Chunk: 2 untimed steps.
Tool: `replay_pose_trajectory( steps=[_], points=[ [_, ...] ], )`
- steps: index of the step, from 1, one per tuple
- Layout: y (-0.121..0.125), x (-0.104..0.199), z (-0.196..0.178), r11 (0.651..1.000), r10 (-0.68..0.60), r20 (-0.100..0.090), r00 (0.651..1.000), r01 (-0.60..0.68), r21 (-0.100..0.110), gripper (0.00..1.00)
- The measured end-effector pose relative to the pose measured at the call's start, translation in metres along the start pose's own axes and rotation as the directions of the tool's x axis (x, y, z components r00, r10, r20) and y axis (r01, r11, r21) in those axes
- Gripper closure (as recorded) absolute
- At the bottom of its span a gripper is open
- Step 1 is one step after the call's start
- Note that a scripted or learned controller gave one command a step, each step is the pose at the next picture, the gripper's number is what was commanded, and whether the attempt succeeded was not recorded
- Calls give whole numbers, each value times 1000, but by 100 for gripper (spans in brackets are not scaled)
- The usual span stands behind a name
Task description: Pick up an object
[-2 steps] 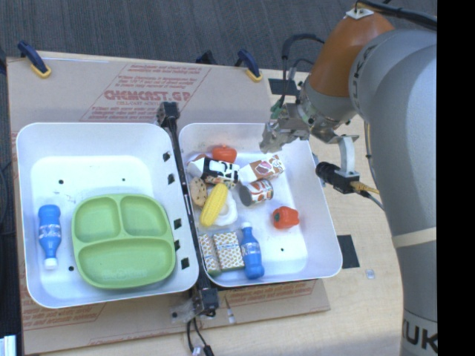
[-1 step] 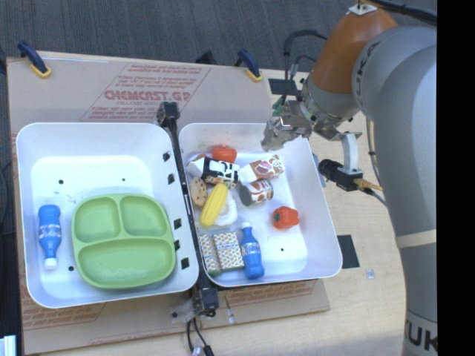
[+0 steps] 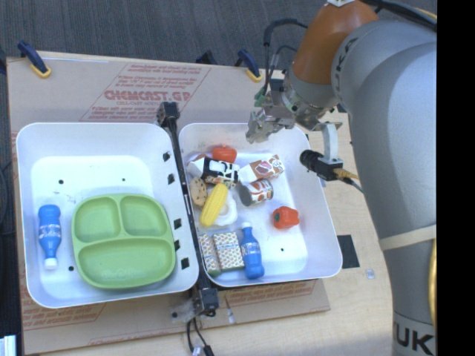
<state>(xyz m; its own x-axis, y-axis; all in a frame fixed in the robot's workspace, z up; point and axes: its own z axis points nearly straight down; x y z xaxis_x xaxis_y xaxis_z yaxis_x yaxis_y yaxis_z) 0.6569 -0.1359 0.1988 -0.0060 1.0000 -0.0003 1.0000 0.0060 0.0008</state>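
My gripper [image 3: 260,128] hangs over the back edge of the right bin [image 3: 320,232], above and to the right of an orange-red toy [image 3: 223,153]. Nothing shows between its fingers. Below it in the bin lie a black and white item [image 3: 220,170], a brown and white carton [image 3: 266,168], a small can [image 3: 257,192], a yellow corn cob [image 3: 214,203], a red pepper [image 3: 285,216], a blue bottle [image 3: 251,252], a cookie [image 3: 197,191] and two checkered packets [image 3: 222,254].
The left bin [image 3: 30,162] holds a green divided plate [image 3: 123,239] and a blue bottle [image 3: 49,233] by its left wall. Black clips [image 3: 168,113] join the bins along the middle. Cardboard [image 3: 141,87] lies under both bins.
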Motion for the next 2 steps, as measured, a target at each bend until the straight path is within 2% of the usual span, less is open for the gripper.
replay_pose_trajectory(
  steps=[2],
  points=[
    [1,1,-21,1000,-12,4,1000,12,-4,100]
  ],
)
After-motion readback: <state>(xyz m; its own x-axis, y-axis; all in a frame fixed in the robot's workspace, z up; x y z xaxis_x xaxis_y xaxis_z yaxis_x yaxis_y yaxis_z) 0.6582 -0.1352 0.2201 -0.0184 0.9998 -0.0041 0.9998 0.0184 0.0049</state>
